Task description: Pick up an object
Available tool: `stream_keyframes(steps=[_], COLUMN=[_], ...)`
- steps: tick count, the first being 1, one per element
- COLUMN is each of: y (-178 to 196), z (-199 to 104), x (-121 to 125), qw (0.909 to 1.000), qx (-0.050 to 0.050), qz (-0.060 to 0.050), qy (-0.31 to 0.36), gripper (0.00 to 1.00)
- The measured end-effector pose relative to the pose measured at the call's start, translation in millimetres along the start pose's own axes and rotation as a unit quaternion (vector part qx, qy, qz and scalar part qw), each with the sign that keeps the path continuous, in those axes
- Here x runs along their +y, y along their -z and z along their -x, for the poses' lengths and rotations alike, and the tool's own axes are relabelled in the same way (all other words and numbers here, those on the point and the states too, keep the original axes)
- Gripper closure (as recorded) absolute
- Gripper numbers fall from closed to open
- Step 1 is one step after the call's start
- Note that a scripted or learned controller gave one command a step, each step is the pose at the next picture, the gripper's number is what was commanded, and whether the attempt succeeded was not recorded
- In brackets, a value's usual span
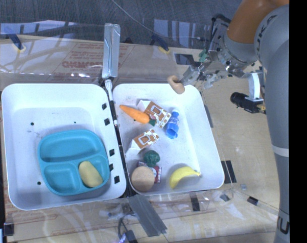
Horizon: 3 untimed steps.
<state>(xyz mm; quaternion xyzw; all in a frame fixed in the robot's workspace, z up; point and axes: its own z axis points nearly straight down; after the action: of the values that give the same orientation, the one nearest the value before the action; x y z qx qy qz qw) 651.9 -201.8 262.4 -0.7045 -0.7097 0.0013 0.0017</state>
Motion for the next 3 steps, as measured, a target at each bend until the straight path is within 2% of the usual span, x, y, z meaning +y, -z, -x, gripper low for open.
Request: stream_keyframes(steps=[1, 2, 3], y=[-137.1, -50.5, -141.6], z=[-10.4, -58.2, -52.1], x=[-13.0, 8.6, -25.8], qw=[0.9934, 0.9846, 0.9857], qx=[-0.004, -0.002, -0.005], qz=[0.013, 0.007, 0.013], qy=[0.114, 0.175, 0.168], gripper=[0.0, 0.0, 0.0])
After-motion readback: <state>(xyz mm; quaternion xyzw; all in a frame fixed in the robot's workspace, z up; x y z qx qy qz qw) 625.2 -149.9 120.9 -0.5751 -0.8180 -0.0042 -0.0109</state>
